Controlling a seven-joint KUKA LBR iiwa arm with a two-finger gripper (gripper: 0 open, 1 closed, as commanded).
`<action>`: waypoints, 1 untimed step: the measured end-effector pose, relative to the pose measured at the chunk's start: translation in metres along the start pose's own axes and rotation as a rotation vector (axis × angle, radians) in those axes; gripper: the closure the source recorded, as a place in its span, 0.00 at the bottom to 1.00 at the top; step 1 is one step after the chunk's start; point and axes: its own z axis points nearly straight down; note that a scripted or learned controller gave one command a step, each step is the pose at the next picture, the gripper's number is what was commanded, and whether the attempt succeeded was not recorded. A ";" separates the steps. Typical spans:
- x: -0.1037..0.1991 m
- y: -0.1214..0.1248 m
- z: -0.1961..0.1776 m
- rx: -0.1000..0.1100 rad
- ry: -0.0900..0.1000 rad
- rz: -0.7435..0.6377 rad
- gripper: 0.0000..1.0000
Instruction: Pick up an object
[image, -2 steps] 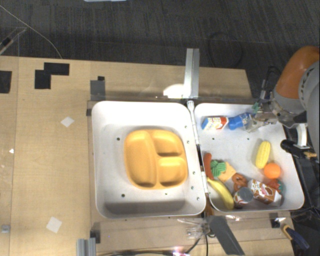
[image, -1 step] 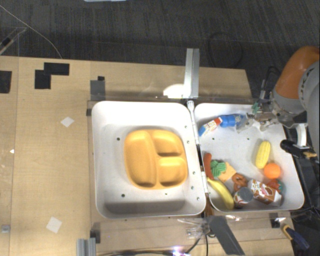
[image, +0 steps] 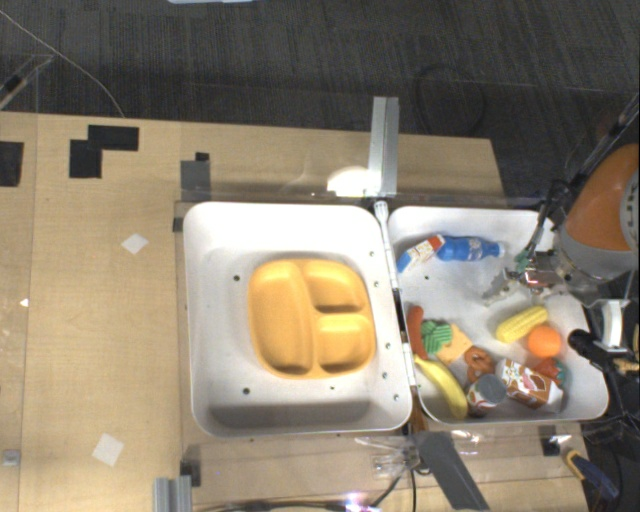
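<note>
The right bin (image: 470, 282) holds several toy foods. A blue bottle with a white and red label (image: 455, 249) lies at its back. An ear of corn (image: 522, 323) and an orange (image: 545, 342) lie at the right. A banana (image: 442, 386), a grey can (image: 487, 392) and a red and white packet (image: 530, 385) crowd the front. A green toy (image: 436, 336) sits beside a red carrot-like piece (image: 415, 330). My gripper (image: 512, 281) hangs over the bin's back right part, between the bottle and the corn, just above the bare floor.
The left bin (image: 215, 300) holds a yellow divided tray (image: 308, 316). A metal post (image: 384, 150) stands behind the wall between the bins. The arm's orange band (image: 600, 205) is above the right bin's far right corner.
</note>
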 end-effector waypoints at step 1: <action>0.036 0.064 0.002 0.014 0.001 0.063 0.00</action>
